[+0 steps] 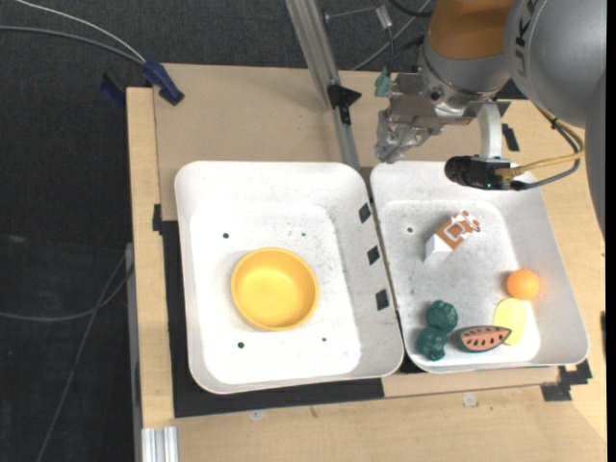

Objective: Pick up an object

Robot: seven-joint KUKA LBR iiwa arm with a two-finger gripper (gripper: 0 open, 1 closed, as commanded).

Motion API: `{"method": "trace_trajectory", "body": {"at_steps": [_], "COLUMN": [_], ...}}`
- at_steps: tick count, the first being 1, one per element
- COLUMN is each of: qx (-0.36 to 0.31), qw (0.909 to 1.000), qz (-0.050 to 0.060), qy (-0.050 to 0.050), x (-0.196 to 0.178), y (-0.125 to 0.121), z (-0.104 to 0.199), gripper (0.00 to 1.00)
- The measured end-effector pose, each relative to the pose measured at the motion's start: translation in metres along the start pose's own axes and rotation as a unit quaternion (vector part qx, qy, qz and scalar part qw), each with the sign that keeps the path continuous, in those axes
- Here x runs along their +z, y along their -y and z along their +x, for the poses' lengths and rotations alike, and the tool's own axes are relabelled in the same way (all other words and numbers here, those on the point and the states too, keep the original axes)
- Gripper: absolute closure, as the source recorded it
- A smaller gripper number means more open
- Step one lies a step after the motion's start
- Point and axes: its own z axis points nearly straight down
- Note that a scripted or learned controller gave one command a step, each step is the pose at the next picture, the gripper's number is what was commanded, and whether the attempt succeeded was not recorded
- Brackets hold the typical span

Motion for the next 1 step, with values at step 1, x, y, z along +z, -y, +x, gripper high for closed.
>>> {"method": "trace_trajectory", "body": {"at_steps": [1], "qx": [0.001], "qw": [1.0], "qz": [0.001], "qy": [0.001], "x": [0.0231], "y": [0.0056], "z": [0.0535], "gripper": [1.0]}}
